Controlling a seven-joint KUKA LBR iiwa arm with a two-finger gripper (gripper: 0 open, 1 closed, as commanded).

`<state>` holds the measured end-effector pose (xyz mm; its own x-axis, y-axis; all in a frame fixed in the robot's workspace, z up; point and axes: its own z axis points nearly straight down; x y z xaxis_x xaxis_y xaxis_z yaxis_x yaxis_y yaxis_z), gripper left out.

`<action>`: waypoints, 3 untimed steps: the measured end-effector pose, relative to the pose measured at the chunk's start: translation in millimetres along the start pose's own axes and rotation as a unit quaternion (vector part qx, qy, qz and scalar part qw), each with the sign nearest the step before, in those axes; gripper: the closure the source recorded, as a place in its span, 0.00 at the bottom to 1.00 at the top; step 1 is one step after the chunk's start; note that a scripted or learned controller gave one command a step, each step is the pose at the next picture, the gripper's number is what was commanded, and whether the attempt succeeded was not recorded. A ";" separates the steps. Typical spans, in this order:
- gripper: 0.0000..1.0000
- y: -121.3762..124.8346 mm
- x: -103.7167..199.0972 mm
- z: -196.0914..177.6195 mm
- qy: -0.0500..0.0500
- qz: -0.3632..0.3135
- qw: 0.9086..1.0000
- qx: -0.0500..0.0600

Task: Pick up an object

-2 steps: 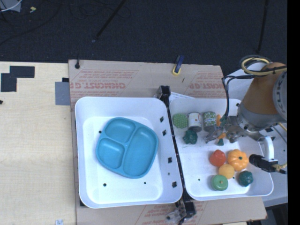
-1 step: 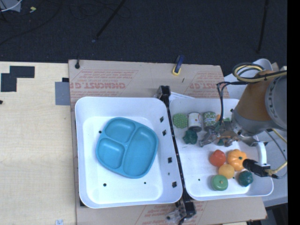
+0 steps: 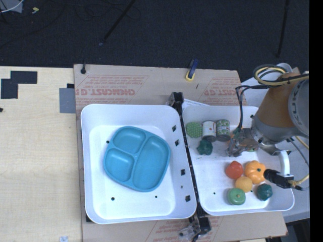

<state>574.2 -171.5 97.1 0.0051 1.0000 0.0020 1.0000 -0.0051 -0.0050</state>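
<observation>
The arm reached in from the right, and its gripper hung low over the right bin, near the bin's far side. How the tool was set could not be told; the tip was a dark blur.

Just beside it, toward the far edge, lay two small cans side by side, pale with dark bands, next to a green ridged round piece. A dark teal lump sat just in front of them.

Toward the near right corner clustered the toy produce: a red tomato-like ball touching an orange pumpkin shape, a yellow piece, a green round, and a dark teal ball.

In the left bin, a blue divided plate lay flat near the middle.
</observation>
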 end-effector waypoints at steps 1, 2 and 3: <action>1.00 -8.8 4.3 -49.5 -0.001 0.000 1.000 -0.002; 1.00 -3.4 -6.1 -102.9 -0.002 -0.001 1.000 -0.004; 1.00 -3.3 -7.0 -131.9 -0.001 -0.004 1.000 -0.003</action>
<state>571.6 -178.8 229.0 -0.0022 1.0000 0.0000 1.0000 0.0022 0.0003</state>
